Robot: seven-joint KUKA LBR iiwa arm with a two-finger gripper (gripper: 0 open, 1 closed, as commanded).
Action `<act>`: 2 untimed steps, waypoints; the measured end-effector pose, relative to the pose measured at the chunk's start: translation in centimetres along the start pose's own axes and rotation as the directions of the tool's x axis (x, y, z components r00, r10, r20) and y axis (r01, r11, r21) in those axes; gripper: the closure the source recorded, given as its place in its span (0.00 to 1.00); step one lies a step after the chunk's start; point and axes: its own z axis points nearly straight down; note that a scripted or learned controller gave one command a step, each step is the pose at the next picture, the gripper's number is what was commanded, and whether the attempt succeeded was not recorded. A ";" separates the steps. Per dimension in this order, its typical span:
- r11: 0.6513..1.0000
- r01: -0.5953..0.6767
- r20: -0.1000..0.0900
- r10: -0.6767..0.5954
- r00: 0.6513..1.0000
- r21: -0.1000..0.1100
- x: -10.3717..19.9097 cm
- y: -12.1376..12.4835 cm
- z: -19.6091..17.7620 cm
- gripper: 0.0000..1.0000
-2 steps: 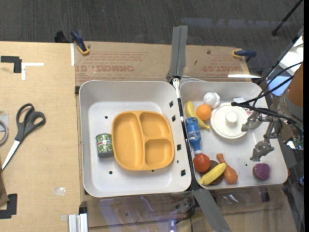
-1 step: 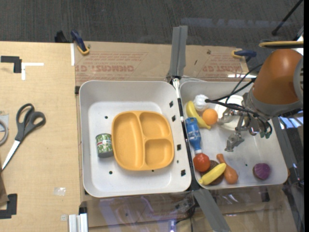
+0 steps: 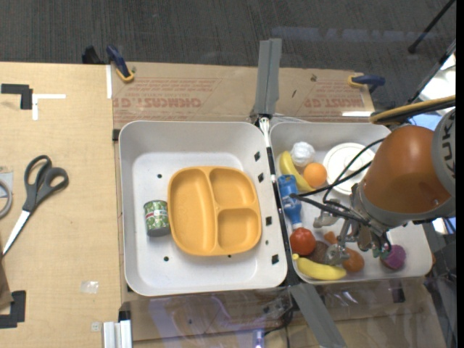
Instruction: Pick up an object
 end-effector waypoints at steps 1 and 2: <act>0.999 0.038 -0.003 -0.038 0.999 0.000 0.0 -0.8 0.0 0.00; 1.000 0.023 -0.003 -0.023 1.000 -0.002 -10.7 -3.4 0.1 0.00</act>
